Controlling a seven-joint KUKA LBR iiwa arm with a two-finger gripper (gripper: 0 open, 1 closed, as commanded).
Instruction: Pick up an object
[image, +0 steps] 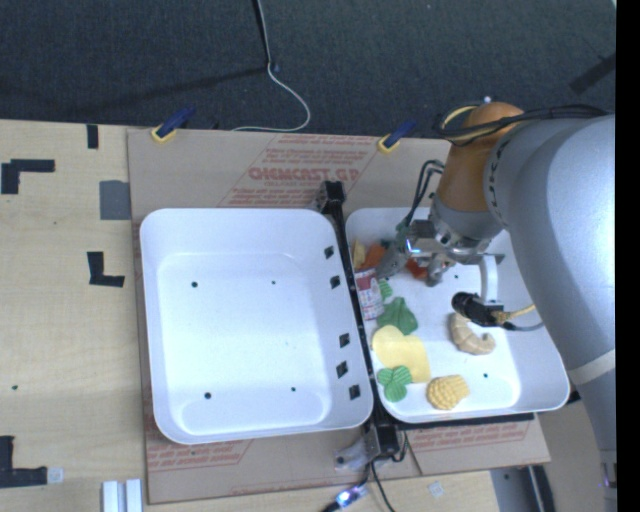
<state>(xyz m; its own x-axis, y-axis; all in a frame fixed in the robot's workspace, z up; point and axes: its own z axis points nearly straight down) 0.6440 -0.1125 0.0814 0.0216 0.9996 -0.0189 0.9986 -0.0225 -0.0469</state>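
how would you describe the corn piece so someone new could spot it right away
Start at the right-hand white bin, the one under the grey arm. Look to its near edge, right of the pale yellow piece. The corn piece is a small orange-yellow lump with a bumpy kernel texture, unlike the smooth yellow piece and the tan piece beyond it.

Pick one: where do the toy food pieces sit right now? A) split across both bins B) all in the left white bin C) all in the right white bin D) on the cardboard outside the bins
C: the yellow corn cob toy, the pale yellow block and the green leafy pieces all lie inside the right shallow white bin, near its left wall and front.
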